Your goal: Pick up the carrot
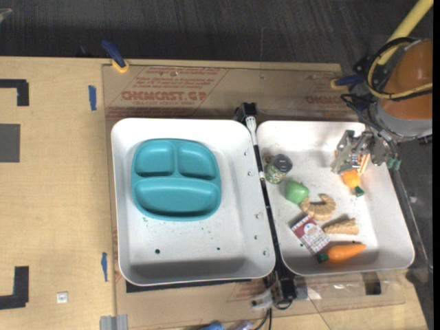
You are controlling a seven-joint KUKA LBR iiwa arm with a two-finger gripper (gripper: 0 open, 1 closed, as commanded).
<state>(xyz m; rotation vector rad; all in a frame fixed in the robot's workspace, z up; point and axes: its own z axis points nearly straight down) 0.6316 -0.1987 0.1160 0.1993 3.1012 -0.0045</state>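
The carrot [346, 252] is seen lying flat near the front edge of the right bin [399, 205], just beside a small red packet [310, 234]; the tool [352, 158] is placed over the far right part of the same bin, well apart from the carrot; a small orange piece [351, 178] is seen just below it; whether anything is gripped cannot be told.

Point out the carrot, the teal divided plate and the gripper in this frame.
carrot [346, 252]: camera view, middle of its orange body.
teal divided plate [177, 196]: camera view, floor of its large near compartment.
gripper [353, 158]: camera view, midway between the fingertips.
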